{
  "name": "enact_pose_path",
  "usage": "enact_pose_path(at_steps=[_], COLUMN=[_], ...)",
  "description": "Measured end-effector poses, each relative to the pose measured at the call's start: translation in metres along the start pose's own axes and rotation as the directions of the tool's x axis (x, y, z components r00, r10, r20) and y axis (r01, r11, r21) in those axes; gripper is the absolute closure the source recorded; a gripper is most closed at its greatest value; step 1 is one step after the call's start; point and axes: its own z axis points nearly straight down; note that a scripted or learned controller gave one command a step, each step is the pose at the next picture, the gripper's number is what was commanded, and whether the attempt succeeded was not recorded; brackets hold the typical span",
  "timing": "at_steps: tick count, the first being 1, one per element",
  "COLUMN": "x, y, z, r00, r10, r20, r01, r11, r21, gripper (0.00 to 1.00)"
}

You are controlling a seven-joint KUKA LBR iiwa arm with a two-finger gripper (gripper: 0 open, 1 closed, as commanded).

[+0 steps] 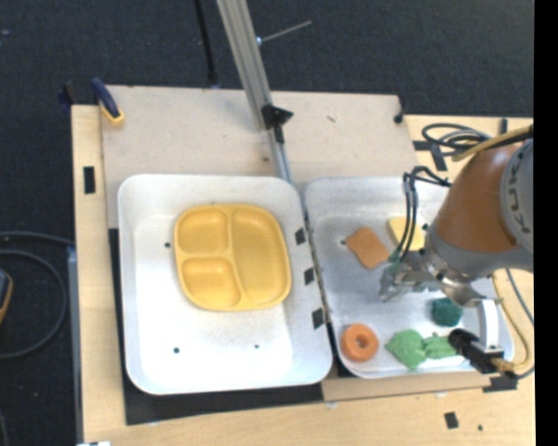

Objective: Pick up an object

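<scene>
The right bin holds several small objects. A tan-orange flat piece lies near its middle left. Beside the arm, a yellow block is partly hidden. An orange ring sits at the front left, with a light green lump to its right. Under the wrist is a dark green piece. My gripper hangs low over the bin's middle, just right of and below the tan-orange piece. Nothing shows in its grasp.
In the left bin lies a yellow divided plate. A metal pole slants from the top down to the gap between the bins. Cables lie on the bench at the right, behind the orange-banded arm.
</scene>
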Motion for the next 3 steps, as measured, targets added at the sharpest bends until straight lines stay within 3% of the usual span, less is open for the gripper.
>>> enact_pose_path(at_steps=[2, 3], x=[-0.003, 0.044], y=[0.005, 0.007], z=[-0.106, -0.112], r00=[1.0, 1.0], r10=[-0.01, -0.014], r20=[0.001, -0.002], r01=[0.01, 0.014], r11=[1.0, 1.0], r21=[-0.004, -0.001], gripper=[1.0, 1.0])
